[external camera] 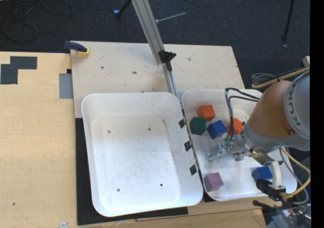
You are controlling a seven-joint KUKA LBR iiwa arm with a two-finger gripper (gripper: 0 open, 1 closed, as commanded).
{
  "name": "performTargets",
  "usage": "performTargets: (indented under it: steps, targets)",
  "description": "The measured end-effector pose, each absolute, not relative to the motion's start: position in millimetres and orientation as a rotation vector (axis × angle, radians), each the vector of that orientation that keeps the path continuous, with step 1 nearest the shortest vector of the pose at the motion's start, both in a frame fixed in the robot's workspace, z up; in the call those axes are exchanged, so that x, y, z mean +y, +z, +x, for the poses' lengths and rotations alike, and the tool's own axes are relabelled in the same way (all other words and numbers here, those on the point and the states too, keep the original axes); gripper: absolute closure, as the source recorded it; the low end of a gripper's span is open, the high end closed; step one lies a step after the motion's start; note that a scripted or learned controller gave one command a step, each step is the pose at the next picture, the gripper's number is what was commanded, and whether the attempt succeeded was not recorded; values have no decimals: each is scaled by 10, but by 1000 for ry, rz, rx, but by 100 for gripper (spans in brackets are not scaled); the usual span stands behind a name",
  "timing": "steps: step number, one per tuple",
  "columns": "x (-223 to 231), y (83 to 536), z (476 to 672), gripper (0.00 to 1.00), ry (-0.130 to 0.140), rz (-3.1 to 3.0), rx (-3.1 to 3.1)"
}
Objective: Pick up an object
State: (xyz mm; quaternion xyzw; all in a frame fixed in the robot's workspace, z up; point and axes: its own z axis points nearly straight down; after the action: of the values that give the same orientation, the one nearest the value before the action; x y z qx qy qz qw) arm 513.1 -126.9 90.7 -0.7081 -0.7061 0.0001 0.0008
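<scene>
i see the gripper (pixel 218 152) low in the right bin (pixel 223 195), just below the blue cube (pixel 216 129); finger state i cannot tell.

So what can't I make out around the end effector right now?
- End effector: small and blurred, so the finger state is unreadable.
- Orange block behind it: partly covered by the arm.
- Blue block at the right bin: partly hidden by the arm and cables.
</scene>
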Motion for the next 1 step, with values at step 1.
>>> performTargets:
  steps: [1]
  targets:
    - [-1277, 1024, 5128, 100, -1, -2229, -2207]
